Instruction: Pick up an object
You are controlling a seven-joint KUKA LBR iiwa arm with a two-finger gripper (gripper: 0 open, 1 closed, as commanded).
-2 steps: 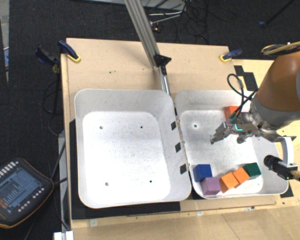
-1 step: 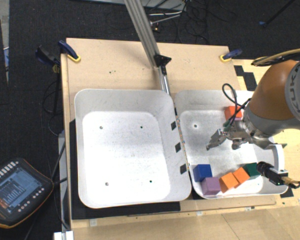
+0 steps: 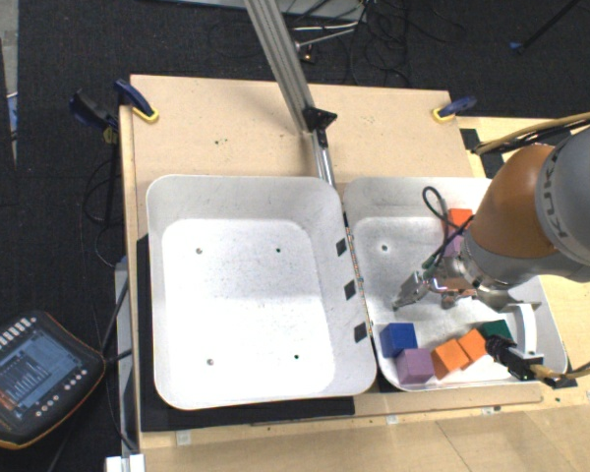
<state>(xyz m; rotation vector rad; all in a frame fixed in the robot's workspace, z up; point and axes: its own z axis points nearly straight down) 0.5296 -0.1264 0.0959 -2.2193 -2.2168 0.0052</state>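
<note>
My gripper [image 3: 425, 301] hangs low inside the right bin [image 3: 393, 205], just above its white floor. The two fingers stand apart and nothing shows between them, so it is open. Just below it along the bin's front wall lie a blue block [image 3: 397, 338], a purple block [image 3: 416, 365], an orange block [image 3: 454, 354] and a green block [image 3: 497, 332]. A second orange block [image 3: 459, 218] peeks out at the back of the bin, partly hidden behind the arm's wrist. A black cable loops above the wrist.
The left bin [image 3: 177, 264] sits beside the right one on the wooden bench [image 3: 236, 126]. A slanted metal pole [image 3: 280, 52] runs down to the gap between the bins. A teach pendant [image 3: 29, 377] lies at the lower left, off the bench.
</note>
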